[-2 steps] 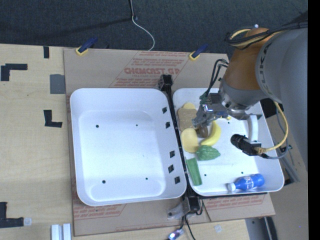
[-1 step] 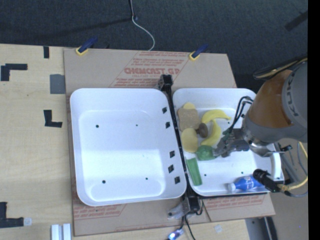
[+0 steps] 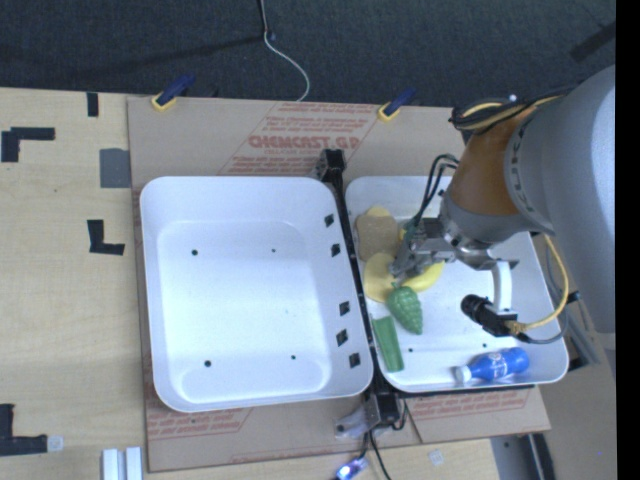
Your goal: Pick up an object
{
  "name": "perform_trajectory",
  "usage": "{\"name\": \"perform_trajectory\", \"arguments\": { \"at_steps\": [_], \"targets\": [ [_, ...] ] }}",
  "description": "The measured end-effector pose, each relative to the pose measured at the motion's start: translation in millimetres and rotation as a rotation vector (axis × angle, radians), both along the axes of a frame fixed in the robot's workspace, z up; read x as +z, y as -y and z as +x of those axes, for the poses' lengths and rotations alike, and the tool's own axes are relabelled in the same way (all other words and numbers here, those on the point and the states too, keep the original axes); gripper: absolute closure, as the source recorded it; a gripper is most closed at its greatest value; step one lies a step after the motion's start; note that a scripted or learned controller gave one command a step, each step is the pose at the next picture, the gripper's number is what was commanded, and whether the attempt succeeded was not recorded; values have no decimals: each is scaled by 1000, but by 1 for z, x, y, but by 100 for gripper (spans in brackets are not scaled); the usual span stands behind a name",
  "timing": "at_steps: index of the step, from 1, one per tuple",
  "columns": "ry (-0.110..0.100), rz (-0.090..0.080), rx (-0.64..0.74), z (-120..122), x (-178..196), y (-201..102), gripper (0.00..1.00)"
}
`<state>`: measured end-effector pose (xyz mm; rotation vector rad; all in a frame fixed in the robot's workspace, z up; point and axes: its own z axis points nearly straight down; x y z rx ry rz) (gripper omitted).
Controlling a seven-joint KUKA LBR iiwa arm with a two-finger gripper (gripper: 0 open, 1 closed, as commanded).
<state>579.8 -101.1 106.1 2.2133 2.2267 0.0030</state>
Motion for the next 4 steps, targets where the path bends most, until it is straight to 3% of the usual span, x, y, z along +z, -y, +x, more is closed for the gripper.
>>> {"name": "perform_trajectory", "arguments": {
  "at_steps": [1, 2, 3, 4],
  "targets": [
    [3, 5, 7, -6, 83, -116, 100],
    [15, 2, 2, 65, 207, -161, 100],
    [8, -8, -21, 28, 302, -2, 100],
    [12, -5, -3, 91, 411, -9, 100]
  ]
}}
